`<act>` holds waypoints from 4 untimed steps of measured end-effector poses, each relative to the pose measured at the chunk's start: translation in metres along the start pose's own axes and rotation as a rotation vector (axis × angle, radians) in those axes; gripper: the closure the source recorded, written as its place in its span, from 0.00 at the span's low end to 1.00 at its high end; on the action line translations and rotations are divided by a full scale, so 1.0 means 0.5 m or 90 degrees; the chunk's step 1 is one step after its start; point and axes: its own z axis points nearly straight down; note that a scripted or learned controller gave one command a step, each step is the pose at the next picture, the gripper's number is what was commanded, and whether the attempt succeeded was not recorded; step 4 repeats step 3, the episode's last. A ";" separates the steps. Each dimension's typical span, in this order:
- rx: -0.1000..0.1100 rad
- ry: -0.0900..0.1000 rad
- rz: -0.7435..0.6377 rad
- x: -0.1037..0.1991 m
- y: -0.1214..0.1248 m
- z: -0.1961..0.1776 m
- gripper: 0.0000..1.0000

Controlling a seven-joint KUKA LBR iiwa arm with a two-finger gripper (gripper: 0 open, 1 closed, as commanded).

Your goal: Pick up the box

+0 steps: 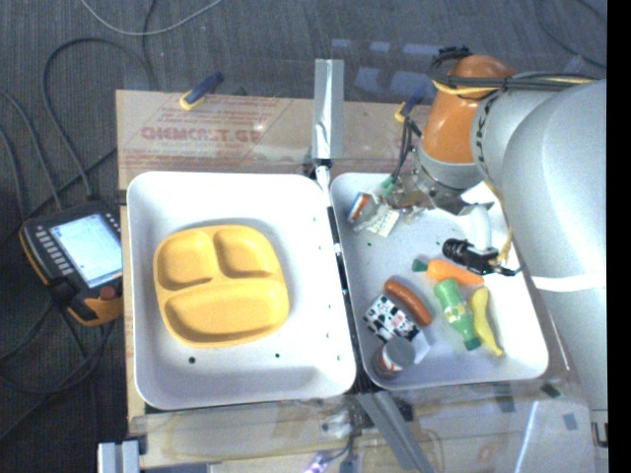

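I log: gripper (402, 197) over right bin (523, 358) at eleven o'clock beside box (376, 215); finger state I cannot tell.

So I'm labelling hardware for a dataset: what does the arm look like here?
The arm is bulky, rounded and light grey, with a glossy orange band above the wrist. Thin dark cables run beside that band. The gripper is a small dark metal assembly below it.

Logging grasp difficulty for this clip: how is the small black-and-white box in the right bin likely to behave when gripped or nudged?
The box looks like a small carton, so probably light and somewhat crushable. It lies flat-sided, so it should slide rather than roll. It touches the toy sausage, which a nudge would likely shift too.
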 end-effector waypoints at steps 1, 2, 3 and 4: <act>0.003 0.001 -0.034 -0.006 0.014 0.001 0.00; 0.012 0.002 -0.036 -0.007 0.009 -0.017 1.00; 0.004 0.004 -0.081 0.105 0.021 -0.189 1.00; 0.004 0.004 -0.081 0.105 0.021 -0.189 1.00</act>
